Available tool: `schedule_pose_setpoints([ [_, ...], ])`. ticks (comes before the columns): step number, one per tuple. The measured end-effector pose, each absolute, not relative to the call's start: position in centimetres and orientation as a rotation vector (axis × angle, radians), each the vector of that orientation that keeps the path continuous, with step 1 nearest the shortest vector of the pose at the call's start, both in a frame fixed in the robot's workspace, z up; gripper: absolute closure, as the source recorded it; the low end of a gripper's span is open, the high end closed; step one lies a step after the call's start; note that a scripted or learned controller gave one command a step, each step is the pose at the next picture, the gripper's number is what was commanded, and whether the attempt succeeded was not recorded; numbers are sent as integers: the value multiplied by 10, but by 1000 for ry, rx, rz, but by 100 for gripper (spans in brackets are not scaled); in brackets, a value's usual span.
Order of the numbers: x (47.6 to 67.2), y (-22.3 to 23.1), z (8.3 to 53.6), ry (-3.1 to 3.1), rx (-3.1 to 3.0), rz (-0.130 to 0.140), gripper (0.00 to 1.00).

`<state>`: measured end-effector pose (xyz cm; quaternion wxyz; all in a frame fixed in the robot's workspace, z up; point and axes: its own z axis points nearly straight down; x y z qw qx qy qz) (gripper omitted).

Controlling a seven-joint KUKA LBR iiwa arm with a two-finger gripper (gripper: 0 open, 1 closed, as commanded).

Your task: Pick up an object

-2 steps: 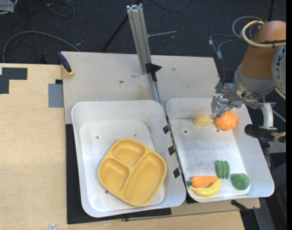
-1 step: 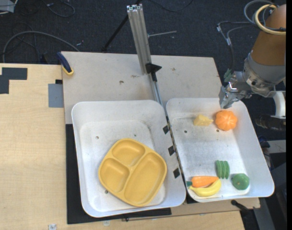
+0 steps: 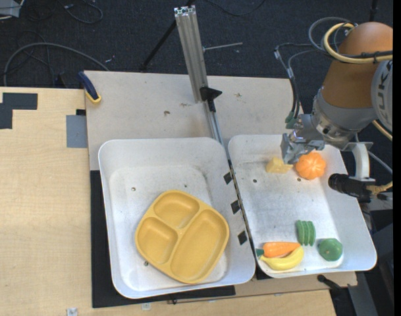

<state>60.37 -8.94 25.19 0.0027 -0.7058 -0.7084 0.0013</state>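
Gripper (image 3: 296, 149) low in right bin (image 3: 286, 196), far end, beside orange fruit (image 3: 311, 166) and pale yellow piece (image 3: 277, 166); grip state unclear, possibly touching the fruit. Yellow divided plate (image 3: 182, 236) in left bin (image 3: 121, 170).

Grey arm (image 3: 348, 104) with rounded orange band (image 3: 366, 41), looped yellow cable (image 3: 332, 35) (thin black leads alongside), metallic gripper (image 3: 296, 147).

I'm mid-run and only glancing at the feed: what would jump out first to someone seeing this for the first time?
Probably the yellow divided plate, lying alone in the left bin. Next, the gripper low over the far end of the right bin, next to an orange and a pale yellow piece. A carrot, banana and two green items cluster at that bin's near edge.
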Motion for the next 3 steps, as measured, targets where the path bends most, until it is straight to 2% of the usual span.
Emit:
schedule_pose_setpoints([
  [1,595,-38,247,-2223,-2213,4,100],
  [2,569,20,245,-2224,-2212,4,100],
  [3,552,63,231,-2222,-2214,5,100],
])
